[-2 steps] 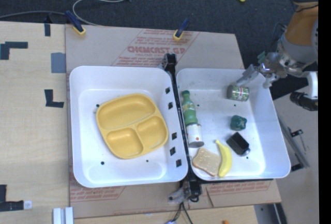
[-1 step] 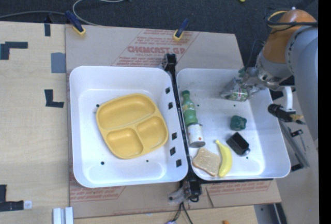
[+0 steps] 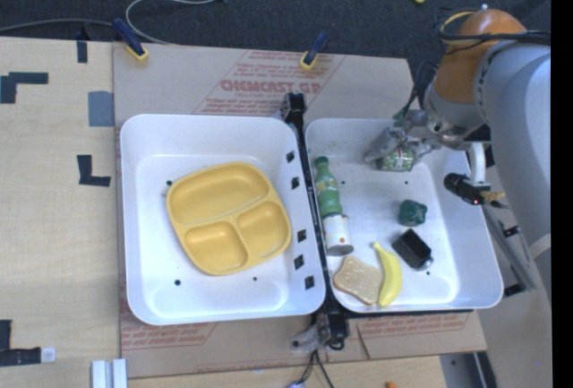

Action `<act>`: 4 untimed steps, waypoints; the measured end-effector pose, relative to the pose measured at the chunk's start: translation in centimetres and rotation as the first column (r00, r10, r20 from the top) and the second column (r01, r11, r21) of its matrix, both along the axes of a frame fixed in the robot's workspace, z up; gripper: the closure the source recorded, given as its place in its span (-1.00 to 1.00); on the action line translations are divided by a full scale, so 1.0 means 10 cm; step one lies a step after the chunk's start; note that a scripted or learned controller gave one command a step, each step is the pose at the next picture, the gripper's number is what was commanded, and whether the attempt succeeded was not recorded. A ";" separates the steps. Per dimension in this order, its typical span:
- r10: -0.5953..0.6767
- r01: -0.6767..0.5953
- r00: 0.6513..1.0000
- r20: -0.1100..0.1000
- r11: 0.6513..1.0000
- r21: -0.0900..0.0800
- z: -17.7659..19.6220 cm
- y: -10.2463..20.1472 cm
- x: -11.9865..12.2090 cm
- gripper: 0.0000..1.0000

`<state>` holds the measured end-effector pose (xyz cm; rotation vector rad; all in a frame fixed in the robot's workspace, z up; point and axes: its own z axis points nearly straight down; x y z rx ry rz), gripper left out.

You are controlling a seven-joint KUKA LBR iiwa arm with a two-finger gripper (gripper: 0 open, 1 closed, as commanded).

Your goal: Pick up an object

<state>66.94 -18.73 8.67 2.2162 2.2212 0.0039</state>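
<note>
My gripper (image 3: 392,153) hangs low over the far part of the right bin (image 3: 466,288), reaching in from the right. A small greenish thing (image 3: 399,163) shows right under it; I cannot tell whether it is gripped. A green bottle (image 3: 327,191) with a white end lies along the bin's left wall. A dark green lump (image 3: 412,212) and a black block (image 3: 414,248) lie to the right of the bottle. A banana (image 3: 389,275) and a slice of bread (image 3: 358,280) rest at the front edge.
The left bin (image 3: 148,288) holds a yellow divided plate (image 3: 229,216). The grey arm with its orange band (image 3: 470,55) stands over the right bin's far right corner. Clamps and a cable lie on the cardboard behind the bins.
</note>
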 end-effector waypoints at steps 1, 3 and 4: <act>0.000 0.000 1.000 -0.001 1.000 -0.001 -0.01 0.35 0.00 -1.00; 0.001 -0.001 1.000 -0.003 1.000 0.002 1.14 1.08 -0.30 1.00; 0.000 0.000 1.000 -0.005 1.000 0.001 1.11 1.66 -0.51 1.00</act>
